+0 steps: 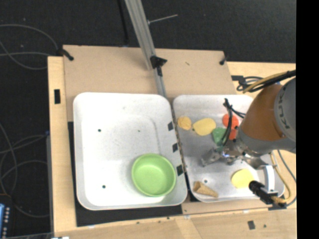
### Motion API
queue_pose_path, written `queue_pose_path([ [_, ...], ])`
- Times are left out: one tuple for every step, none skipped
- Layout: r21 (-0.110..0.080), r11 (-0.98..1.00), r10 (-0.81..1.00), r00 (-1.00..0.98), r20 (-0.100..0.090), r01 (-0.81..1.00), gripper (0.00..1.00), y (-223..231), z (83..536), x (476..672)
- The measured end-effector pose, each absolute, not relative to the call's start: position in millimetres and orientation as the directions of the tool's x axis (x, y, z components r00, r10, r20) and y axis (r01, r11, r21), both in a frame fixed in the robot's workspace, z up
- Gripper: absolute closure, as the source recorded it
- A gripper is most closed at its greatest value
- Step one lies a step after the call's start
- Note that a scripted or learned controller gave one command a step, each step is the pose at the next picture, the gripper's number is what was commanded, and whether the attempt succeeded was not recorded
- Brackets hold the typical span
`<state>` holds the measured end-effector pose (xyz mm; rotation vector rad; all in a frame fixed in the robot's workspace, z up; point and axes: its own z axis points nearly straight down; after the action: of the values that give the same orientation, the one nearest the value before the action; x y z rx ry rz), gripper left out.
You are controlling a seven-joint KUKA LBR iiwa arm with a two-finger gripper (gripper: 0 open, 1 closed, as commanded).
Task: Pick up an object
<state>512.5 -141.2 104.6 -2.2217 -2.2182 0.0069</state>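
Two white bins [89, 133], one green bowl [153, 175], three yellow pieces [204, 127]

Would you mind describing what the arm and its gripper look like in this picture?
The arm is a thick rounded grey body with a broad orange band above the wrist. Yellow and black cables loop along its upper side. The gripper is a small grey metal piece at the tip, too blurred for further detail.

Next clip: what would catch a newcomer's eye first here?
The green bowl stands alone near the front of the left bin. The orange-banded arm leans over the right bin, its end effector low among small yellow, green and orange pieces.
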Motion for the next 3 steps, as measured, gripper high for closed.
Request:
queue_pose_path([
  [0.004,-0.005,1.000,0.005,0.001,1.000,1.00,-141,118,515.1],
  [0.006,-0.001,1.000,0.001,-0.001,1.000,1.00,-144,162,513.8],
  [0.007,0.003,1.000,-0.003,-0.001,1.000,1.00,-149,206,516.7],
])
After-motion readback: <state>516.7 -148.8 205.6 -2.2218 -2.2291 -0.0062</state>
